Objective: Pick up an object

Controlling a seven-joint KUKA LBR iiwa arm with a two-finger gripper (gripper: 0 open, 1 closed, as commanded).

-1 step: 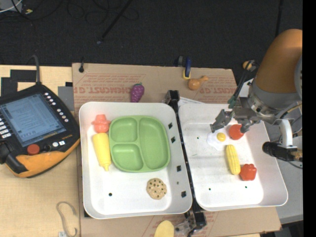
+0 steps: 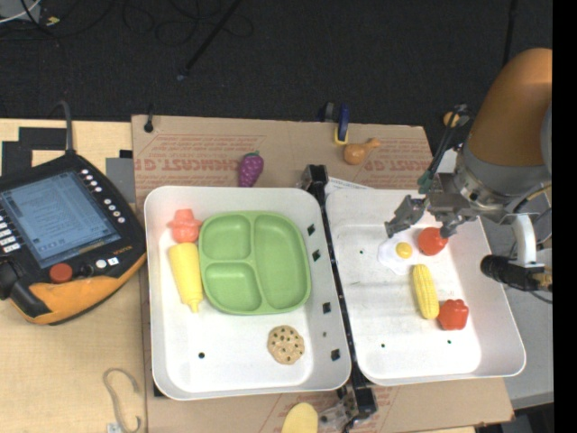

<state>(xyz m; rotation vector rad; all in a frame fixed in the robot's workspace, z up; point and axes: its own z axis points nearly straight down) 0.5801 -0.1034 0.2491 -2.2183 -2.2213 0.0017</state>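
In the right bin [image 2: 491, 354] lie a small red tomato [image 2: 433, 242], a fried egg [image 2: 398, 253], a corn cob [image 2: 424, 290] and a red pepper [image 2: 453, 314]. My gripper [image 2: 425, 225] hangs over the bin's far part, just above the tomato and the egg. It is open, with one dark finger toward the egg and the other to the right of the tomato. Nothing sits between the fingers.
The left bin [image 2: 171, 359] holds a green divided plate [image 2: 254, 262], a yellow bottle [image 2: 187, 275], a pink-red toy [image 2: 184, 226] and a cookie [image 2: 286, 344]. Purple grapes [image 2: 251, 168], a drumstick [image 2: 360, 150] and a lemon [image 2: 300, 418] lie outside. A teach pendant [image 2: 63, 233] rests at left.
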